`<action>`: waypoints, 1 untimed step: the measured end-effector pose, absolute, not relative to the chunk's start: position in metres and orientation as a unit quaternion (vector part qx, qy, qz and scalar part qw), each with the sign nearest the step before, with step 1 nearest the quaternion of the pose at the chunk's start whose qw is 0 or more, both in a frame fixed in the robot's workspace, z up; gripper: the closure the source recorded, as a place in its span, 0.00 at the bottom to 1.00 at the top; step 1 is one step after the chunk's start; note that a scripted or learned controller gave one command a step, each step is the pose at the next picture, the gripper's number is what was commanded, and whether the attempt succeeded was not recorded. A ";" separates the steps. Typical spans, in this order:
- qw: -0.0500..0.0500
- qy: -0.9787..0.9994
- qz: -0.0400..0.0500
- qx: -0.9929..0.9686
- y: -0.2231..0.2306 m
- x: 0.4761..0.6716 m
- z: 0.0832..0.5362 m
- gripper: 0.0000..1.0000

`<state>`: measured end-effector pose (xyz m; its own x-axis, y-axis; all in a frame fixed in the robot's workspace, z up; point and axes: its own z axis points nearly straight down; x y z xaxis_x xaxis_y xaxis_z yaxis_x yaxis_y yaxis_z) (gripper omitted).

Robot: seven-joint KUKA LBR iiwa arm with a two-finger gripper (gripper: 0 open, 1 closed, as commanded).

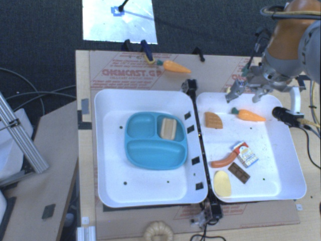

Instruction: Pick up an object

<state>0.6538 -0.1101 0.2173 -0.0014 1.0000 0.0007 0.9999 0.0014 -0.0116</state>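
My gripper hangs open over the back edge of the right bin, with nothing between its fingers. Just below it lies a toy carrot with its green end pointing left. Further left in that bin sits a brown waffle-like piece. Toward the front lie a red sausage, a small red and white carton, a chocolate bar and a pale yellow oval.
The left bin holds a blue divided plate with a slice of bread in its right compartment. A second carrot lies on the cardboard behind the bins. A black divider runs between the bins.
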 end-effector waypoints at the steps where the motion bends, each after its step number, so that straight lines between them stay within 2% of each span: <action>1: -0.001 -0.708 0.000 -0.706 -0.110 0.656 0.226 0.00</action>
<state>0.6562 -0.1100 0.2260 -0.0028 1.0000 -0.0004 1.0000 0.0028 0.0018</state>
